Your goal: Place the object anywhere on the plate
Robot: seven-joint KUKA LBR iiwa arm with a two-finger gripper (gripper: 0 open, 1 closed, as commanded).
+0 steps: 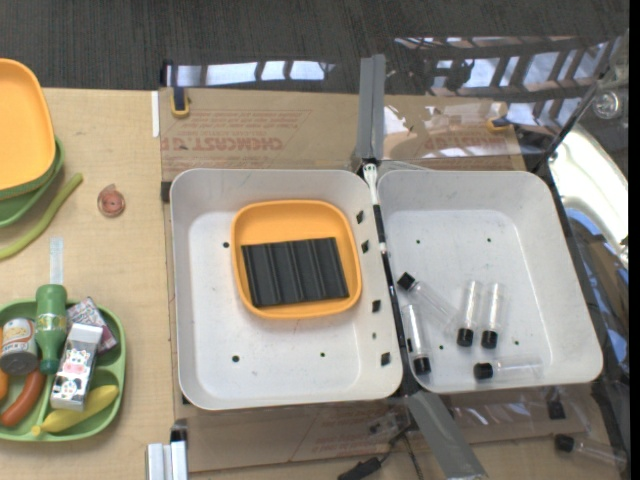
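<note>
One dark ridged slab (pixel 296 272) is found flat on the orange plate (pixel 247 236), at 12 o'clock in the left bin (pixel 200 368). Clear black-capped tubes (pixel 478 313), faint against white, are noted at 6 o'clock in the right bin (pixel 540 228).

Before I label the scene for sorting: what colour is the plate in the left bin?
Orange plate, seen in the camera view, with a dark ribbed block on it.

Plate (pixel 296 218): orange, rounded-square, flat in far-centre of left bin. Obj (pixel 297 272): dark grey ribbed rectangular slab, lying flat on plate, long side left-right, covering plate's near half; orange rim visible all round it.
</note>
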